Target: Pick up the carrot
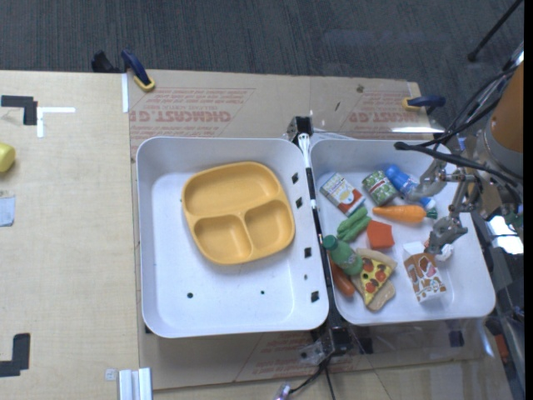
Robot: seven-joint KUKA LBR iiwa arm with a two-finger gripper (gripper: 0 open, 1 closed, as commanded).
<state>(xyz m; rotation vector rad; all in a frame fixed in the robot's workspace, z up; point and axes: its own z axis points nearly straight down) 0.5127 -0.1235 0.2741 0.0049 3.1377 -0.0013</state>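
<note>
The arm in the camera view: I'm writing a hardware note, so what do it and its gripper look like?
The arm shows an orange band over a grey body. Thin black cables run out from it. The gripper is bare silvery metal, with two slender fingers on open linkage.

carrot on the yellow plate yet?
No, the carrot lies in the right bin among other toys; the yellow plate sits in the left bin.

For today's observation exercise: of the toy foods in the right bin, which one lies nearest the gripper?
The carrot: the orange one with a green end, its leafy tip lying closest to the gripper. The others sit farther left or lower.
</note>
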